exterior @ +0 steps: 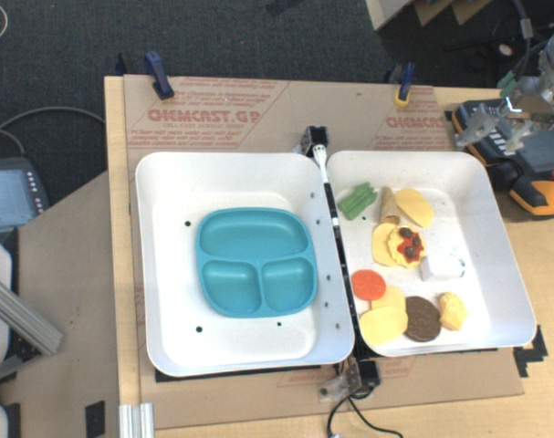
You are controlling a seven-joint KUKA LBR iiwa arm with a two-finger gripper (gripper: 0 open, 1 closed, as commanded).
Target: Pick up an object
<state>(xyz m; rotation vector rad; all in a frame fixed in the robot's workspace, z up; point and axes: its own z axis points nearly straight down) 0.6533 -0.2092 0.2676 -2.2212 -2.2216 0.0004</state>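
Bright, even overhead light; soft shadows, slightly soft focus.

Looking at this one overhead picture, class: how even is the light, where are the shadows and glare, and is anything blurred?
Camera view: light is soft and even on both bins; the left bin casts a thin shadow along its near rim; no strong glare on the teal tray; the toy food is fairly sharp but small; the arm at the upper right looks blurred.

A robotics lab: two white bins (pixel 158 272) sit on a cardboard sheet (pixel 258 108) clamped to a bench at twelve o'clock, over dark carpet. Cables (pixel 39 121) and a screen (pixel 7 197) lie at nine o'clock, metal hardware (pixel 496 126) at two o'clock.
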